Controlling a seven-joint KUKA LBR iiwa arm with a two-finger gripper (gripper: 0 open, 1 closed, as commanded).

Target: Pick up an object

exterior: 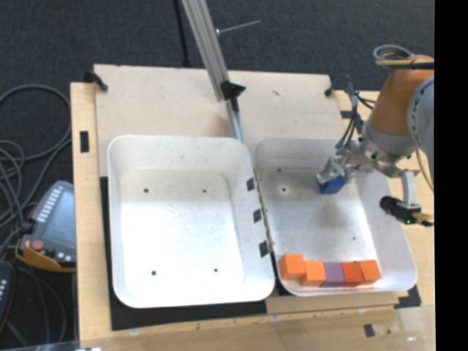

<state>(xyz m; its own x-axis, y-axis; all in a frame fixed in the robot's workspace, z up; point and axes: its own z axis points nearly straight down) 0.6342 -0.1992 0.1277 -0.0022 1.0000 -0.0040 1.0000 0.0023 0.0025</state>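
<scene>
Nearest me, along the front wall of the right-hand shallow white plastic bin, I saw a tight row of small foam blocks: a bright orange cube, a second orange cube, a pale purple block, a red-orange block and another orange block, each touching its neighbour. Their far edges blurred together, so I could not separate them cleanly. The floor of that bin behind the row lay open up to the gripper. The left-hand shallow white plastic bin sat just beside it, rims nearly touching. Farther back, the two-finger metal gripper hung over the right bin's far half with a small blue block pinched at its tips; the fingers themselves were hard to make out. The grey arm with its orange band was cut off at the right edge.
</scene>
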